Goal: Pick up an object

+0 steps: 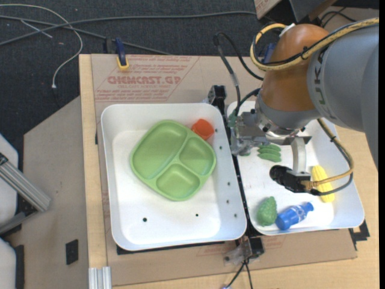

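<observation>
Grey arm with orange band reaches over the right bin (351, 212) | claw (246, 141) low by that bin's left wall, near a green pea pod (270, 154); we cannot tell whether it is spread or pinching anything | left bin (123, 221): green divided plate (173, 159), orange toy (203, 128) at its far rim | right bin: pea pod, green broccoli-like piece (267, 209), blue bottle (295, 215), yellow piece (322, 182)

Green divided plate (173, 159): smooth plastic (slight sheen). White bins (120, 221): glossy plastic. Bench board (150, 74): matt cardboard.
</observation>
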Available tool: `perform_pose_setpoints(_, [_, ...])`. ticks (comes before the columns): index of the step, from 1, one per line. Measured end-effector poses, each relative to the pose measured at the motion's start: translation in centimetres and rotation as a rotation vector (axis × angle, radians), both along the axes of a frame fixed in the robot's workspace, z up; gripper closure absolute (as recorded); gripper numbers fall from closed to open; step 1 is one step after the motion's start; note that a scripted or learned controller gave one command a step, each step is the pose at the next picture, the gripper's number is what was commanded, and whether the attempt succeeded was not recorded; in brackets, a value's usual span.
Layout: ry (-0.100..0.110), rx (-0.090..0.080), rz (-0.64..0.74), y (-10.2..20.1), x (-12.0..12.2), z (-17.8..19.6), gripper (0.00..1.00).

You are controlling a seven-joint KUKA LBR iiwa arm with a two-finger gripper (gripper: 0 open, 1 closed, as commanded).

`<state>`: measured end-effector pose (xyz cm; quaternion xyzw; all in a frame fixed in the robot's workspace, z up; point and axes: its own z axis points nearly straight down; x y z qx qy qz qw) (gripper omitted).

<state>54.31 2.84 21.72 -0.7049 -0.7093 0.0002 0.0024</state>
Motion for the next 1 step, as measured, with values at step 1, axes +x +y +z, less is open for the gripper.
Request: perform_pose_setpoints(1, [-0.001,-0.001,-0.001,4.76,0.03,-0.57,1.0])
